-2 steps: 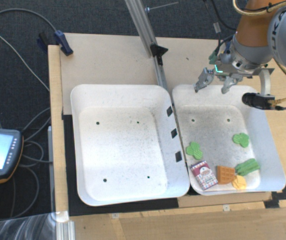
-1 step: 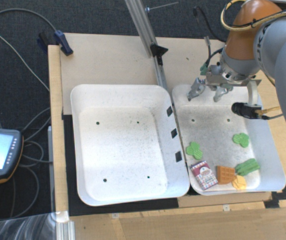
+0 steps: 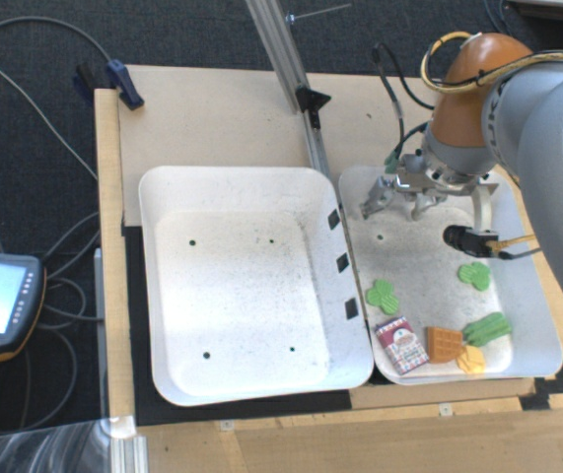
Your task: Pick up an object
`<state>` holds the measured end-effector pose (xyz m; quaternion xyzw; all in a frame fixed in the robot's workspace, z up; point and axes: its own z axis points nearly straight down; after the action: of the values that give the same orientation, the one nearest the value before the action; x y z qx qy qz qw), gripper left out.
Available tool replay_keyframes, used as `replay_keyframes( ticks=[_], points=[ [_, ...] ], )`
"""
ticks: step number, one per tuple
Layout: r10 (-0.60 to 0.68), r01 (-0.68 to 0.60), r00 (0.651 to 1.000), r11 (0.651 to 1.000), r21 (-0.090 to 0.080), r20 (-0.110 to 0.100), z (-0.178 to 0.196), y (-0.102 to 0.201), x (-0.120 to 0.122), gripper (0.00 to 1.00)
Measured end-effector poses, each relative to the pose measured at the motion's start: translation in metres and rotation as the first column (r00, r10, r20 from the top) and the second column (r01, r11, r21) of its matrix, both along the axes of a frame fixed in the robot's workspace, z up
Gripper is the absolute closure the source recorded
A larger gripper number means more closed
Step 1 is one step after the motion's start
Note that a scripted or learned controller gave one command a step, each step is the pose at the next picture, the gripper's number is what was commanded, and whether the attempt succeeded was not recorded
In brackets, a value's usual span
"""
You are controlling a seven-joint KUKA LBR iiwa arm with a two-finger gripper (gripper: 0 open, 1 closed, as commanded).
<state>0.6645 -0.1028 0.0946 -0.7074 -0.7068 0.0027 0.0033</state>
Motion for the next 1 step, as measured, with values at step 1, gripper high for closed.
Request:
replay_keyframes(
  ticks=[1],
  points=[
    [0.001,-0.001,1.0,1.0,0.0,0.005,-0.0016,0.0005,0.0002,0.0]
  ],
)
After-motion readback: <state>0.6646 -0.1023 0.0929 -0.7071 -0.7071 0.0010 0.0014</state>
